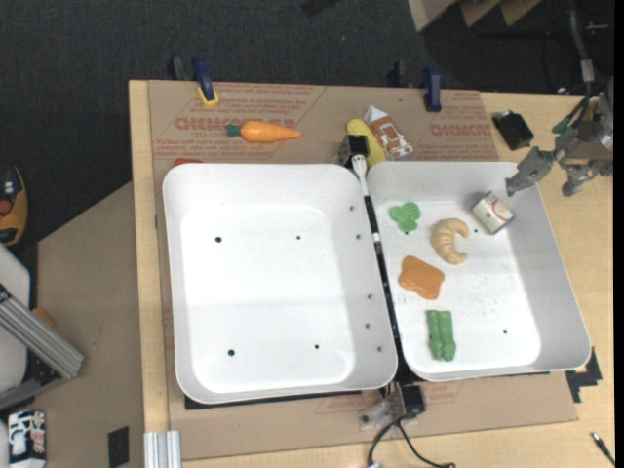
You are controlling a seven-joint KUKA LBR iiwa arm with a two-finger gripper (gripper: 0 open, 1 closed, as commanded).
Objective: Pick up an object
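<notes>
where board (322, 125) bears carrot (263, 132), red "chem…" print (partly legible).

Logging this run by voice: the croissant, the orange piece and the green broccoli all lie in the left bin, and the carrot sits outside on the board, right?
Not quite. The camera view shows the croissant, orange piece and broccoli in the right bin, not the left. The carrot does sit outside on the board.

Two bins (185, 291); five toys inside (421, 277), three outside (263, 132)
</notes>
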